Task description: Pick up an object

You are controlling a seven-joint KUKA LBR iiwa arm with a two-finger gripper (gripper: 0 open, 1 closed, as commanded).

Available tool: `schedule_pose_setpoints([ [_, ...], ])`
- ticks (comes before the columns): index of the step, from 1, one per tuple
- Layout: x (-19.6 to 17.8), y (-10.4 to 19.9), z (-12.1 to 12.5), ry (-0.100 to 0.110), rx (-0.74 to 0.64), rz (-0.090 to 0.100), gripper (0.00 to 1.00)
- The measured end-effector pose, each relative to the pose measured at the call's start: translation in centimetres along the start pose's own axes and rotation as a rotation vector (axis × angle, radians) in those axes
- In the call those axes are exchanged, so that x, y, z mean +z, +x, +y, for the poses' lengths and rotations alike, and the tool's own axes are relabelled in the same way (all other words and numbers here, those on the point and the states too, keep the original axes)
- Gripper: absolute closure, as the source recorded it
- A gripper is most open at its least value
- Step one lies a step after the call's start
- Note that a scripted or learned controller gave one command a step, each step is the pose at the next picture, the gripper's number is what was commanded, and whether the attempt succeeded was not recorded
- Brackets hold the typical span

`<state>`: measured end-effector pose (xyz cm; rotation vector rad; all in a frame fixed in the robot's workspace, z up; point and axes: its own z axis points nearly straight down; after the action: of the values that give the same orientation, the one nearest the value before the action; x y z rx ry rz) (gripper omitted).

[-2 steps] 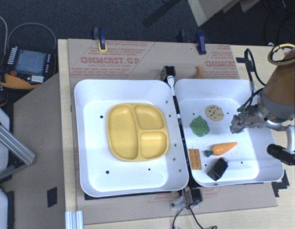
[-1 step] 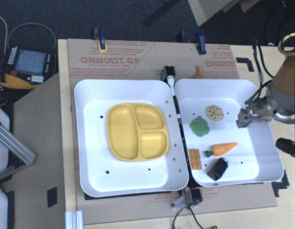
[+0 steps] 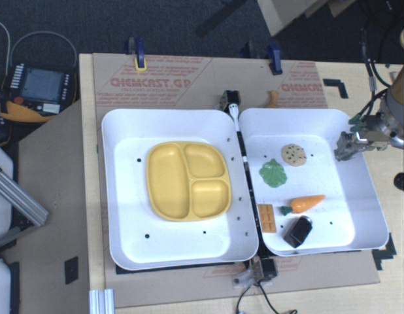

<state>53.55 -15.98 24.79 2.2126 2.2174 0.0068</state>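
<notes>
- Hovering at the right rim of the right bin (image 3: 359,195), the end effector (image 3: 349,146) sits above the bin's upper right corner; whether it is spread or pressed together cannot be told at this size and angle.
- Nothing is visible between its tips; all objects lie apart from it on the bin floor.
- Landmark for positions: the orange carrot (image 3: 306,203), lying roughly level in the lower middle of the right bin, leafy end to the left.
- Speckled cookie (image 3: 293,154): above the carrot, slightly left, nearest of the objects to the end effector but well apart from it.
- Green leafy piece (image 3: 273,174): up and left of the carrot, just below-left of the cookie.
- Brown wafer (image 3: 267,217): left of the carrot and a little lower, against the bin's left wall.
- Black block (image 3: 297,231): directly below the carrot, tilted, near the bin's lower rim.
- Left bin (image 3: 123,175): far left of the carrot, holding a yellow divided plate (image 3: 187,179) with three compartments, resting flat near its centre.
- Both bins rest side by side, rims touching, on the cardboard-covered tabletop (image 3: 189,77).
- Arm wrist (image 3: 391,120) enters from the right, above and right of the carrot.
</notes>
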Motion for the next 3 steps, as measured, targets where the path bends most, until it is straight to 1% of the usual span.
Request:
schedule_pose_setpoints([
  [1,1.2,5.9,0.6,0.011,-0.005,0.006,1.0],
  [2,2.4,11.0,1.0,0.012,-0.004,0.006,1.0],
  [3,1.4,16.5,1.4,0.007,-0.004,0.005,1.0],
])
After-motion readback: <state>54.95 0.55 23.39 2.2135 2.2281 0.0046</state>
